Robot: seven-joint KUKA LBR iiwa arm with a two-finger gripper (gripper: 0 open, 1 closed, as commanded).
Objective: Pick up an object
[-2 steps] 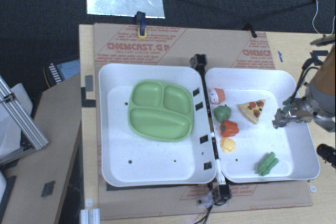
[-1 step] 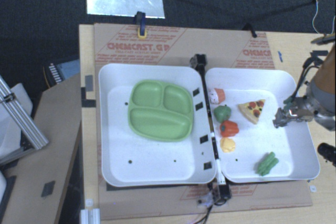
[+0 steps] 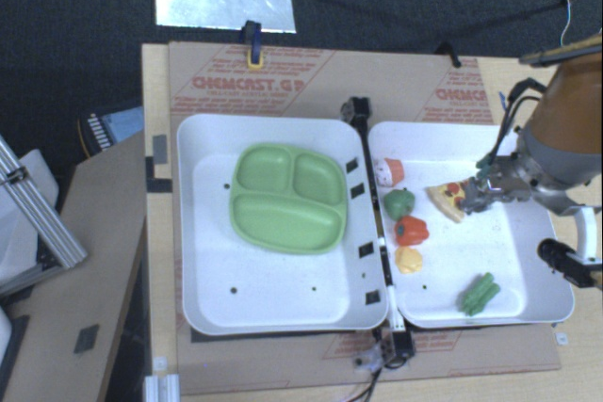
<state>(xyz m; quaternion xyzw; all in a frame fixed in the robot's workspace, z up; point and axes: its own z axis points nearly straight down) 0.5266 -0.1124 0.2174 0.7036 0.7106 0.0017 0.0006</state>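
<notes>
"CHEMCAST" board (image 3: pixel 247 82) under bins, hand (image 3: pixel 474 196) at pizza slice (image 3: pixel 446 199)

arm (image 3: pixel 565 122) in from the right, orange band up top, wrist angled down-left; gripper (image 3: pixel 476 196) low over the right side, finger state unclear

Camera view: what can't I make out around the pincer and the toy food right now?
- Pincer: its tips sit over the pizza slice; blur hides whether they grip it.
- Pizza slice: its right end is covered by the pincer.
- Arm: cut off by the right edge.
- Small orange-and-white toy: too small to identify.
</notes>
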